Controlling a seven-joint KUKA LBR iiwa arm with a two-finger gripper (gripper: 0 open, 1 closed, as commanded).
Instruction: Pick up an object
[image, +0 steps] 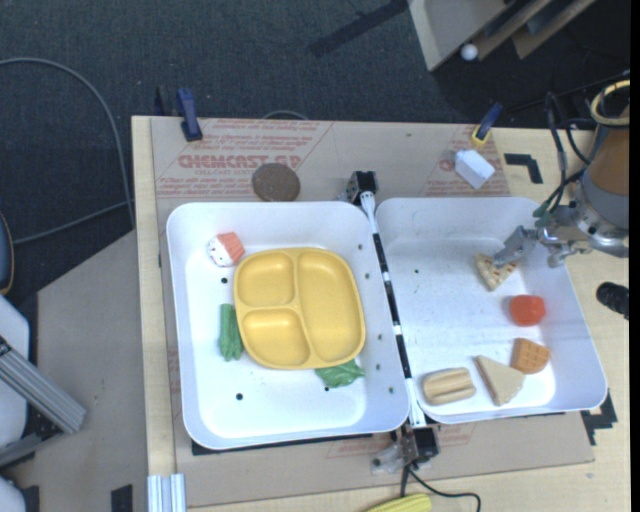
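A small tan cracker-like piece (492, 270) is lying in the upper part of the right white bin (440, 225), and the grey two-finger gripper (520, 243) is hanging right at its upper right edge; whether the claw is spread or closed, or has hold of the piece, cannot be told at this size.

Four more items are sharing that bin: one red round tomato-like ball (528, 310), one orange waffle-textured chunk (530, 355), one pale wedge like a sandwich half (499, 380) and one tan bread roll (447, 385) — the last three are sitting along the near rim, the wedge just beside the roll. The bin's left and middle floor is lying open.

The left white bin (190, 300) is holding one yellow three-compartment plastic plate (299, 306), two green leafy pieces — one at the plate's left (230, 333), one under its near edge (341, 375) — and one orange-and-white block (225, 249) near the far left corner.

Behind the bins, the brown cardboard sheet (330, 150) is showing faint red printing (too blurred to read), with one brown disc (276, 183), one white block (474, 168) and two blue clamps (187, 113) along its far edge.
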